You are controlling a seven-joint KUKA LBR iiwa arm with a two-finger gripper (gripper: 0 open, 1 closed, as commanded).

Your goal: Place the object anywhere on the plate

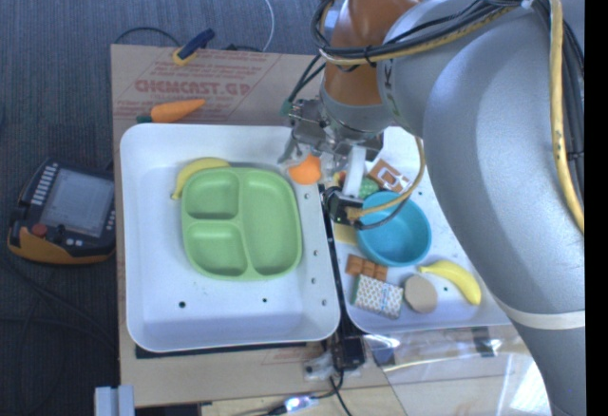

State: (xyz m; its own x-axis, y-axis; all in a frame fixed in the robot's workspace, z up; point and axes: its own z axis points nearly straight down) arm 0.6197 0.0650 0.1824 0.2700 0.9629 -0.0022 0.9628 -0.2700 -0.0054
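Far to the pincer's left, off the surface, a grey handheld controller (62, 213) lies on the dark floor. Nearer, up and left of the pincer, an orange carrot (177, 108) rests on the cardboard beyond the bins. Down and left of it sits the green divided plate (241, 222) in the left bin (152, 310), with a yellow banana (195, 173) tucked against its far left edge. The pincer (318, 158) hangs over the rim between the bins. I cannot tell how wide it stands, since the wrist hides it. Just below it is a small orange object (306, 171), probably the thing to place; whether it is gripped is unclear. It lies just beside the plate's upper right corner, so a short move left should do. Right and below, the right bin holds a blue bowl (399, 234), a second banana (453, 279) and small blocks (376, 294).
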